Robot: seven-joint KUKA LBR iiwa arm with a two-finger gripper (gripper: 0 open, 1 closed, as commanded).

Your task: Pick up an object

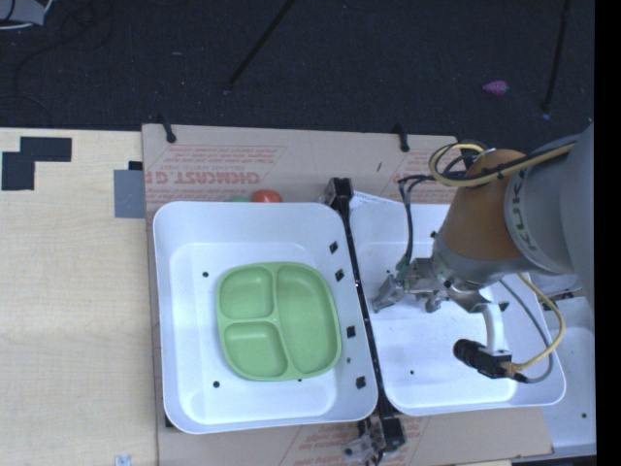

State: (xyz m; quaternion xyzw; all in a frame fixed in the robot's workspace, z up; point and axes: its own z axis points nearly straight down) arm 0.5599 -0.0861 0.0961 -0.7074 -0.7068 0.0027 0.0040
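A light green divided plate [277,319] lies flat in the middle of the left white bin [184,260]. My gripper [390,292] is low over the right white bin [417,396], near its left wall and close to the black divider between the bins. The orange-banded wrist [482,216] rises behind it. I see nothing held at its tip, and the wrist hides the bin floor underneath.
A small red-orange object [265,197] sits on the cardboard just behind the left bin's back rim. A black connector with a yellow cable [485,358] hangs from the arm over the right bin's front part. Black clips [350,278] line the divider.
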